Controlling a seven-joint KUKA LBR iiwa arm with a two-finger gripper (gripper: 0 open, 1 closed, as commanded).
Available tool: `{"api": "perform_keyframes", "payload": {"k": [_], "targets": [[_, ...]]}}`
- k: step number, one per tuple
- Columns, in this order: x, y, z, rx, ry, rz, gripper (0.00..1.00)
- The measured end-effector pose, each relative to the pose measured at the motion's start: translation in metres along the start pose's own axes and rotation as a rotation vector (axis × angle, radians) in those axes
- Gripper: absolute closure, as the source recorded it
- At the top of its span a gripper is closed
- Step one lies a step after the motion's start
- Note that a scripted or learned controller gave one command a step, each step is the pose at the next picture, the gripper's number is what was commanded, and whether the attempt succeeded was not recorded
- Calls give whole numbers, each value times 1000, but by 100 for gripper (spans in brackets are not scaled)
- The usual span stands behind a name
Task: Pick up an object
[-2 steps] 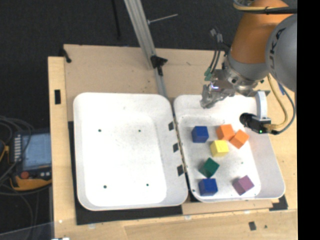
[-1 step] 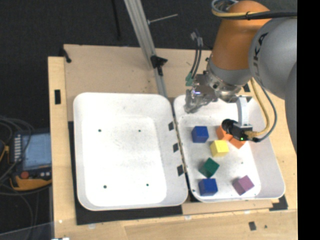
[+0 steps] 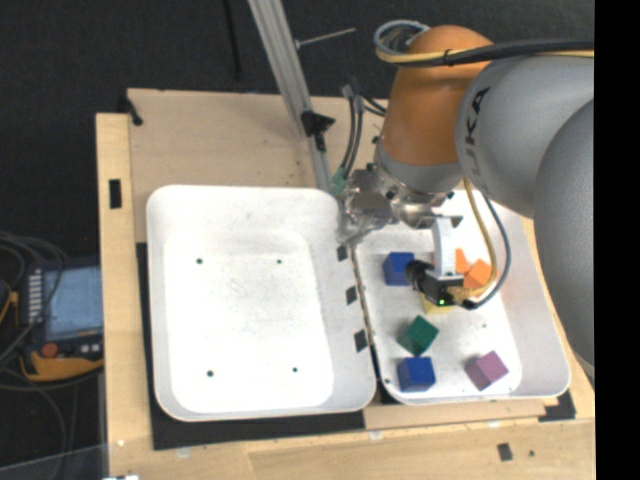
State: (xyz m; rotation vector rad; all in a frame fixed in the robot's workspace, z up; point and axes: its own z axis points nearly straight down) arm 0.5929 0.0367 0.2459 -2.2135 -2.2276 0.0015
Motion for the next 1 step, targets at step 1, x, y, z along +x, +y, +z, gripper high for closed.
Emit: {"api": "perform_keyframes", "payload": {"k": [1], "targets": [[46, -10, 9, 0, 1, 0, 100]]}}
